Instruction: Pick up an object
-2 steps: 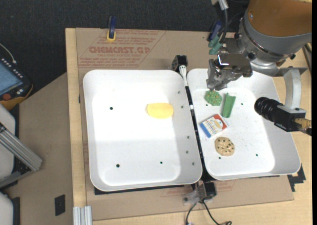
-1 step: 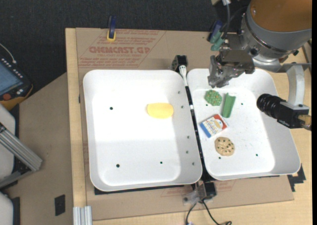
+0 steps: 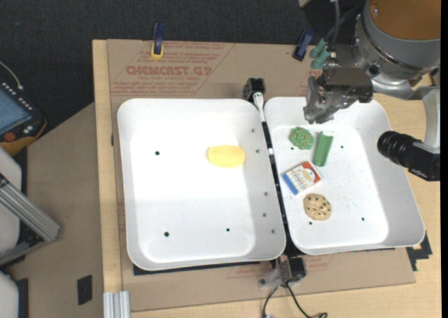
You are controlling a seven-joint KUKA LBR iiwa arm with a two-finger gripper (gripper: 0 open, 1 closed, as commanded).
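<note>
Probably after the green block (image 3: 323,148), lying flat on the floor of the right bin (image 3: 392,236), tilted a little off upright in the view, its upper end close under the gripper (image 3: 320,115). Touching or nearly touching the block's left side, a green broccoli-like lump (image 3: 302,138); below the block, a small red, white and blue packet (image 3: 302,177); below that again, a cookie (image 3: 318,206) with dark chips. All four clustered toward the right bin's left half, so reachable from above without crowding the far wall. Hovering just above and slightly left of the block's top end, the gripper, hung from the grey arm (image 3: 392,43) coming in from the right; pointed downward, apparently lined up for a straight descent. State of the fingers: cannot tell, since dark metal blurs together there; nothing visibly between them. Judged as an approach step, nothing lifted yet. Risk worth noting: with the lump so close to the block, a descent might catch both or nudge one aside. Further out from the block, across the divide, the left bin (image 3: 140,190) with a single yellow lump (image 3: 225,156) near its middle, well apart from the cluster. Under both bins, a brown cardboard sheet (image 3: 175,68) clipped to the desk (image 3: 56,169).
</note>
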